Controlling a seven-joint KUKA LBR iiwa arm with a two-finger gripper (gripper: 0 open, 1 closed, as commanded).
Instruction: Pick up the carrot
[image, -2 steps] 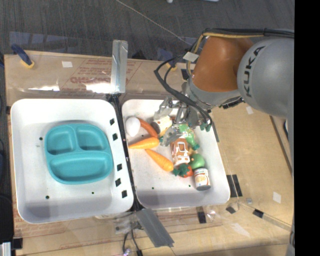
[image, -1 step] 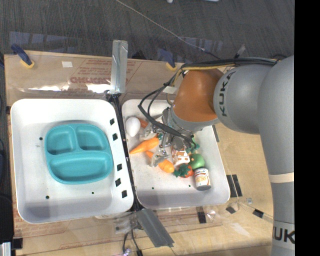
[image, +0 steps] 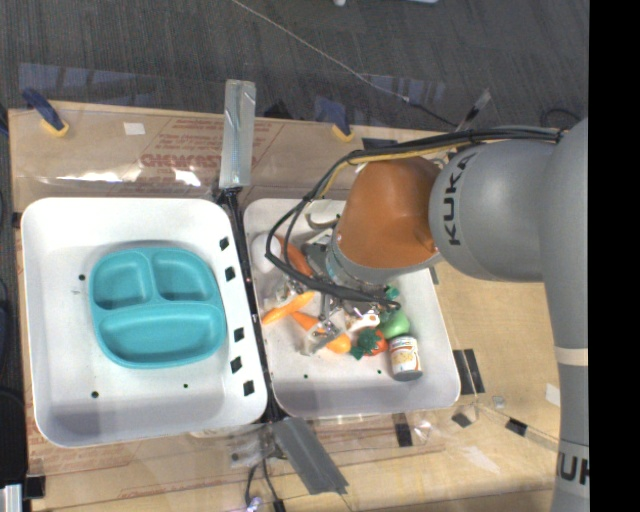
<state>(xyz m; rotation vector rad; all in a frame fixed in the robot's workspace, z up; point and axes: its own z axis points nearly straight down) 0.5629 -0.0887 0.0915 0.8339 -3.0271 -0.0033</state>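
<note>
The grey arm with the orange band is reaching into the right shallow white bin, its fingers sitting low among a heap of small toys. The wrist is hiding them, so I cannot tell whether they are spread or pinching. The long orange tapered carrot is lying just left of the fingers. A small white-labelled jar is standing to their right. The teal divided plastic tray is resting well to their left, in the left white bin.
</note>
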